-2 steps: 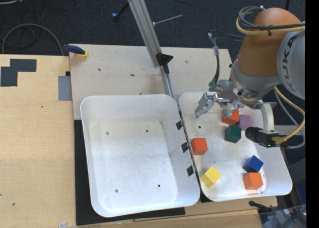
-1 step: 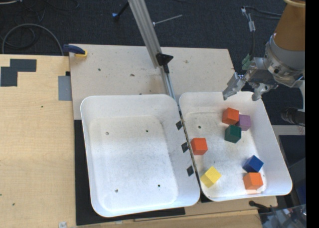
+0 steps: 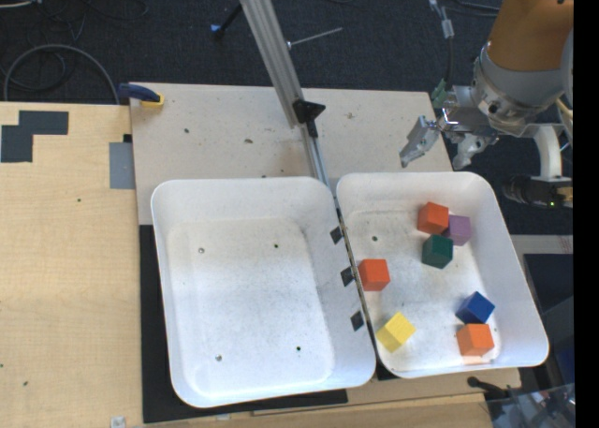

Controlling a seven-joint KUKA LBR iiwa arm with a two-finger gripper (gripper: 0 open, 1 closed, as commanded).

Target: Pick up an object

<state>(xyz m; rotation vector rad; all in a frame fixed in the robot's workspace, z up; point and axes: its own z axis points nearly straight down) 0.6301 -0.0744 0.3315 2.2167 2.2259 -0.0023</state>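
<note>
Right bin (image 3: 510, 229): six cubes | hand (image 3: 440, 140) above its rim

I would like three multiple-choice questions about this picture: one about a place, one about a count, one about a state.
1. Where do the blocks lie?
A. in the right bin
B. in the left bin
C. on the wooden bench

2. How many orange blocks are there?
A. one
B. three
C. five

3. Where is the gripper?
A. pressed on the yellow block
B. above the bench, behind the right bin
C. inside the left bin

Answers:
1 A: all seven blocks lie in the right bin.
2 B: orange blocks at and.
3 B: the gripper hangs beyond the bin's far rim, apart from the yellow block.
</note>
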